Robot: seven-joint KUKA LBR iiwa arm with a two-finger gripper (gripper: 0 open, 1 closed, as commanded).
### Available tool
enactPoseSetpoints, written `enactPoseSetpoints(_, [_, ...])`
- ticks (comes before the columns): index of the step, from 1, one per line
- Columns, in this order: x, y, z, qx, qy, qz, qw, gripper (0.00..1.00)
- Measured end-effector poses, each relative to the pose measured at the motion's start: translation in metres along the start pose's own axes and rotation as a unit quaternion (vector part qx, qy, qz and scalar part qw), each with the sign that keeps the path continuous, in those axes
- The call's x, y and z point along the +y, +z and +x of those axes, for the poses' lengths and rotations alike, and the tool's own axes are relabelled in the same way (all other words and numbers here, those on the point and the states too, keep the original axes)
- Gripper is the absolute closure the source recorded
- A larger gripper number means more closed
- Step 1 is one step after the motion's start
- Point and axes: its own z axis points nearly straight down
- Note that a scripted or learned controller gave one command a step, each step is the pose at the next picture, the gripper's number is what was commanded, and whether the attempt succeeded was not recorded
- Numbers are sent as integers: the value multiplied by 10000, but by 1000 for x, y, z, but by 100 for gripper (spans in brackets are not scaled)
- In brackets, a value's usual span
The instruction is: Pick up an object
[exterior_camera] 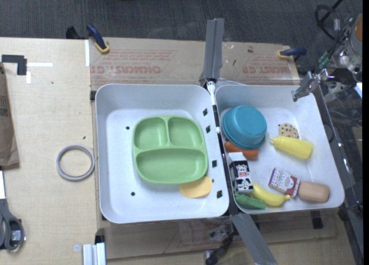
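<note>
The right bin (323,119) holds a blue bowl (244,125) with an orange carrot (245,153) poking out beneath it. A cookie (287,130), a yellow mustard bottle (293,146), a black-and-white carton (241,176), a banana (270,196), a green vegetable (249,201), a small red box (284,181) and a tan bread roll (314,191) lie there too. In the left bin (112,160) are a green divided plate (170,149) and a yellow-orange slice (196,188). My gripper (304,86) hangs over the right bin's far right corner, above the objects and touching none.
On the wooden bench to the left lie a grey tape ring (75,161) and scissors (10,230). A brown bag (7,125) is at the left edge. Cardboard (150,64) with blue clamps (98,37) lies behind the bins. Cables hang at the top right.
</note>
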Motion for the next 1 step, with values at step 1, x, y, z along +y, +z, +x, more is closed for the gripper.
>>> enactPoseSetpoints(1, [-57,105,-20,4,80,-1,10000,0])
